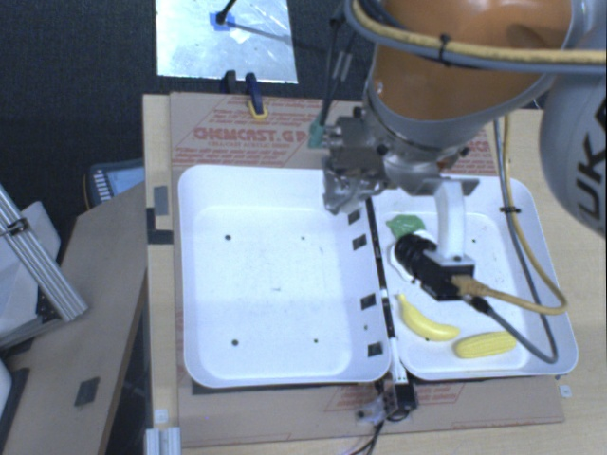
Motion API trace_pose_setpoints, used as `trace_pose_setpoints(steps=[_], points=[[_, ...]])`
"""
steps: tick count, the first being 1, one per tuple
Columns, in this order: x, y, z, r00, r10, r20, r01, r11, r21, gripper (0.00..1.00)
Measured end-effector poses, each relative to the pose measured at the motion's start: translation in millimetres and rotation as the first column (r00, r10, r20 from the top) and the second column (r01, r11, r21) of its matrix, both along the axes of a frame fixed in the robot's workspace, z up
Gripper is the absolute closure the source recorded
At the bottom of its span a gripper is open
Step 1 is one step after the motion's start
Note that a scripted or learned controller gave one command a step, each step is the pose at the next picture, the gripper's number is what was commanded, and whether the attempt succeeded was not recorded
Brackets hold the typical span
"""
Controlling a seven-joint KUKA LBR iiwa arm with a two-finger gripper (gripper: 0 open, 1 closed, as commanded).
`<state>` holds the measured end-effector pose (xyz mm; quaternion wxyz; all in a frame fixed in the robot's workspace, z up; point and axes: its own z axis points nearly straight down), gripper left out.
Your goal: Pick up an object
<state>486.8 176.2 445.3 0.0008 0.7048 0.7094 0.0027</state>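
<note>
At the far left the shallow white plastic bin on the left (275,282) is showing a bare floor marked with a few dark dots, so nothing there is offering a target. Moving right, the metal two-finger gripper (340,197) is hanging over the far end of the divide where the 2 bins are meeting, under the grey arm with its broad orange band (465,27). It is carrying nothing that can be seen, and whether it is wide or narrow cannot be told from this slant. Further right, the shallow white plastic bin on the right (488,254) is holding all 3 candidates: a small crumpled green piece (406,225) lying near its far left corner, just beside the gripper; a small yellow toy banana (427,321) lying nearer the front; and a stubby yellow corn-like piece (485,345) resting just right of the banana, close to the front wall. The step in hand is looking like the approach, with no grasp made yet. The next move is probably calling for a shift rightward over the green piece, then a straight descent that is keeping clear of the bin wall.
</note>
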Motion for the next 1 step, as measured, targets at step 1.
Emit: trace_pose_setpoints(steps=[1], points=[[-0.8,61.8,85.6,1.000,0.004,0.005,-0.004,1.000,0.004,1.00]])
